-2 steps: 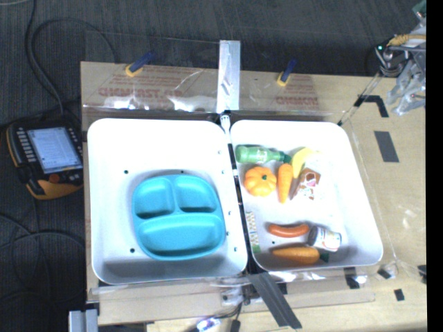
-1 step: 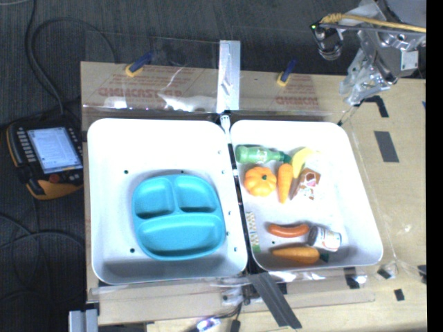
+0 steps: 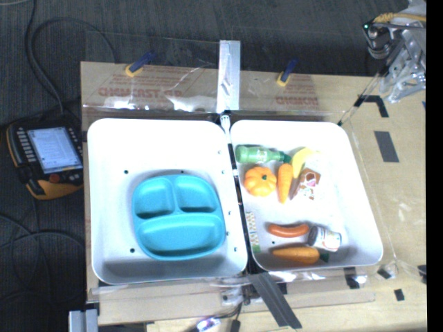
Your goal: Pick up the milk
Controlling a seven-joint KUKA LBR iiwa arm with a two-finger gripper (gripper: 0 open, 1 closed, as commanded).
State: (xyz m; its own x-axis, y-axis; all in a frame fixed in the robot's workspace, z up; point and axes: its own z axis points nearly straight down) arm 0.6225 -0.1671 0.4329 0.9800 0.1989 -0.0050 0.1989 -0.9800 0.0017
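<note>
1. The gripper [image 3: 403,71] sits at the far right, above the bench [image 3: 401,185] and outside both bins. Whether it is open or closed cannot be determined, and nothing is seen held in it.
2. The right bin [image 3: 353,178] is the bin nearer to the gripper and contains all the toy food.
3. The milk carton [image 3: 309,184] lies in the far half of the right bin, right of centre. It is just right of the carrot [image 3: 284,182] and just near of the banana [image 3: 301,159].
4. A green bottle [image 3: 259,155] lies along the far left of this bin, with a small pumpkin [image 3: 259,180] beside it on the near side.
5. In the near half lie a red sausage [image 3: 288,230], a small dark-capped bottle [image 3: 324,238] and an orange oblong item [image 3: 296,255].
6. The left bin [image 3: 111,185] holds a blue divided plate [image 3: 180,214].
7. A teach pendant [image 3: 48,154] lies on the floor left of the bench.
</note>
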